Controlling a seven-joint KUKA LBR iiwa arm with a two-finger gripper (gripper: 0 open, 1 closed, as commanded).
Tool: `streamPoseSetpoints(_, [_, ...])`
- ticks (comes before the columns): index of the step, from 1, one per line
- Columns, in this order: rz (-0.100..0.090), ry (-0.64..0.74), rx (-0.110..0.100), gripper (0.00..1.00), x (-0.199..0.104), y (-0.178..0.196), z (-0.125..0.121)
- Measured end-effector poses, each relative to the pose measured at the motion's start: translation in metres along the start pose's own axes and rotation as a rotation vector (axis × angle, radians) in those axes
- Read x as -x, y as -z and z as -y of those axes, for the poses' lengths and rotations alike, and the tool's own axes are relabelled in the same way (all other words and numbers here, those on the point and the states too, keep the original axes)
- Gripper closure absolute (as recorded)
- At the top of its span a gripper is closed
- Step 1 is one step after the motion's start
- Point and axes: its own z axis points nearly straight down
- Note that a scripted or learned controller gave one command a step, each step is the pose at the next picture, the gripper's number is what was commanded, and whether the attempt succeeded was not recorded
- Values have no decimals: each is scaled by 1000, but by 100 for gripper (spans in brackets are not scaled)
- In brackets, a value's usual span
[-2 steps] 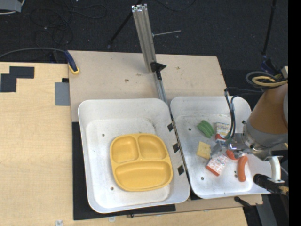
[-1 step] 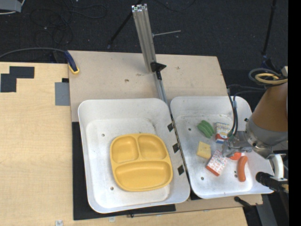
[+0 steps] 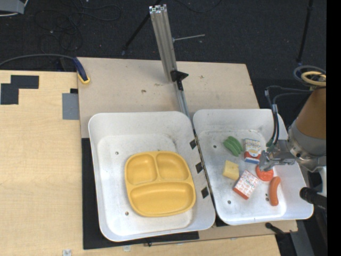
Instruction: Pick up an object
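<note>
Red round object (image 3: 264,173) in right bin (image 3: 234,209), beneath lowered gripper (image 3: 272,158), not yet lifted; gripper state impossible to tell; grasp and lift remaining.

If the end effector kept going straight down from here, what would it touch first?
Most likely the red round object directly beneath the end effector in the right bin; depth is unclear.

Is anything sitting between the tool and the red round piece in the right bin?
Nothing visible does: the tool hangs directly over the red round piece, with the orange sausage and small carton off to its sides.
</note>
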Motion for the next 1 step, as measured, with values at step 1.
streamPoseSetpoints(1, [0, 0, 0, 100, 3, 42, 0])
